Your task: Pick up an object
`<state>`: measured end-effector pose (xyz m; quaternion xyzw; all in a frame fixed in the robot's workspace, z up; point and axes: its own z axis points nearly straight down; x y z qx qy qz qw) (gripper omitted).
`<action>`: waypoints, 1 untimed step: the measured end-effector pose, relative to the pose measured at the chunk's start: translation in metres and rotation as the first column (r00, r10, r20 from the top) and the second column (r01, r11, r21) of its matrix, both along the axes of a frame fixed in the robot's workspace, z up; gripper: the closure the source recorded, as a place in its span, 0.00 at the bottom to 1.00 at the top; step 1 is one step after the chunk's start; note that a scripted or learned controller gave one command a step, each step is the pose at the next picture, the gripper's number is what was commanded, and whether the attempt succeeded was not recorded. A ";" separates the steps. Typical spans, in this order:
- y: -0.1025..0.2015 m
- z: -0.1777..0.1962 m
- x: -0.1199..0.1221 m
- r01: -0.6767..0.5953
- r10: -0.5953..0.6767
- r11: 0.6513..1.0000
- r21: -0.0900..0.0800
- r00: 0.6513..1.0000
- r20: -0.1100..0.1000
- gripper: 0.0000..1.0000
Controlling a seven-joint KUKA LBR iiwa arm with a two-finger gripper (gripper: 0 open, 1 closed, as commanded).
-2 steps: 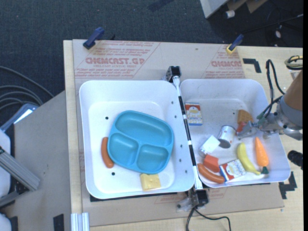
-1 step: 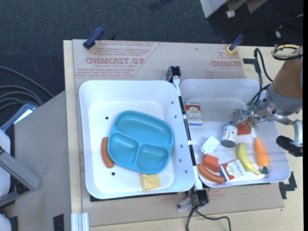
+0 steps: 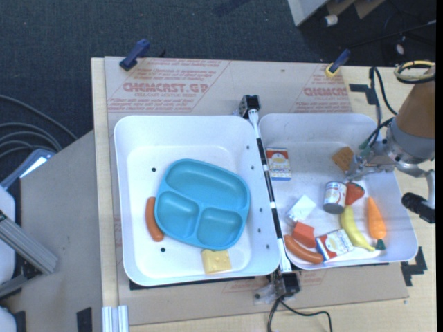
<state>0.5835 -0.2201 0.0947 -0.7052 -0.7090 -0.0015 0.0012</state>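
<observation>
Left of frame: shallow white plastic left bin (image 3: 131, 185) sitting on a tan cardboard-covered bench (image 3: 173, 85). Inside it, a small red-orange toy sausage (image 3: 154, 218) lies lengthwise against the left edge of a blue three-compartment plastic tray (image 3: 202, 203), which takes up the bin's middle. A pale yellow cheese-like block (image 3: 217, 260) sits just below the tray, near the bin's lower rim.

Centre: the two bins meet at a shared edge; a small white-and-red carton (image 3: 278, 164) lies in the upper left of the shallow white plastic right bin (image 3: 304, 126).

Right bin, lower half, a cluster: a white paper-like square (image 3: 302, 208), an orange-red block (image 3: 303, 230) just below it, a red toy hot dog (image 3: 302, 249) along the lower rim, a red-and-white box (image 3: 334, 245) beside that. A small silver metal can (image 3: 334, 196) stands near mid-bin, a red wedge-shaped piece (image 3: 354, 193) touching its right side. A yellow toy banana (image 3: 354, 228) lies below the can, an orange toy carrot (image 3: 375, 218) just right of it. A brown rounded lump (image 3: 342, 158) sits in the upper right of the bin.

Right edge: grey arm with orange band (image 3: 417, 120) reaches in; the two-finger gripper (image 3: 361, 168) is low over the bin between the brown lump and the can/red wedge. Can't tell how the pincer stands, too small and blurred, and nothing visibly between it.
</observation>
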 end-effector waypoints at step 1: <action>0.002 0.000 0.000 -0.002 0.002 1.000 0.005 1.000 -0.002 0.00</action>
